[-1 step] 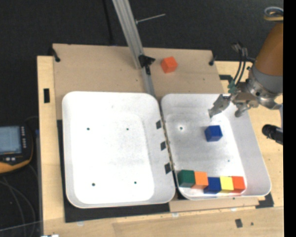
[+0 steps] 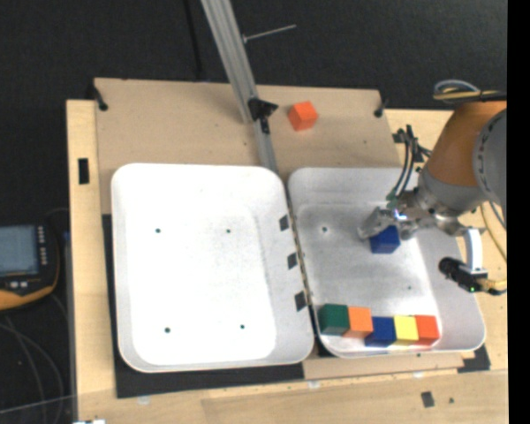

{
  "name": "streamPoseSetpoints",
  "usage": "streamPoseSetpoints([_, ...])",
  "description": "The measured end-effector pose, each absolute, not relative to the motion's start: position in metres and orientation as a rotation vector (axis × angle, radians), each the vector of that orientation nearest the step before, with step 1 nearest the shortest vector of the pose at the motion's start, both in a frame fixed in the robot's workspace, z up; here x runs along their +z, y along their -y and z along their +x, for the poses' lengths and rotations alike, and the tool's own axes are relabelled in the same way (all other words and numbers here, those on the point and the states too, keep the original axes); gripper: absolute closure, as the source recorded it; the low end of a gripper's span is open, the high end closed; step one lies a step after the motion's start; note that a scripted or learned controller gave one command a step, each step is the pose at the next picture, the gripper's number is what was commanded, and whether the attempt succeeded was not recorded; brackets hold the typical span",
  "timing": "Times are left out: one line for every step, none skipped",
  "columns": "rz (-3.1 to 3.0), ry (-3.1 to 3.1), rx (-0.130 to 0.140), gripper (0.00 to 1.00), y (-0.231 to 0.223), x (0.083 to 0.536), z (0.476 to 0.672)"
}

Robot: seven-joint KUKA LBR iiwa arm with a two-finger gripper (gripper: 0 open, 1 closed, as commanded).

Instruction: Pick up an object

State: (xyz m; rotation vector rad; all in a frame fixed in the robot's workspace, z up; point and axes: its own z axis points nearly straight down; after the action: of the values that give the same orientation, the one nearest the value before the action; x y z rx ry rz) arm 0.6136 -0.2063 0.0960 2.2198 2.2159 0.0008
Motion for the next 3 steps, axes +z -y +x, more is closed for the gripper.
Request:
streamPoseSetpoints([2.221,-2.214,0.004,1.00,0.206,0.109,0.614])
streamPoseSetpoints([2.223,-2.219,-0.003,1.00,0.207,0.140,0.568])
streamPoseSetpoints([2.209,-2.229,0.007,1.00,0.149,0.165,0.624])
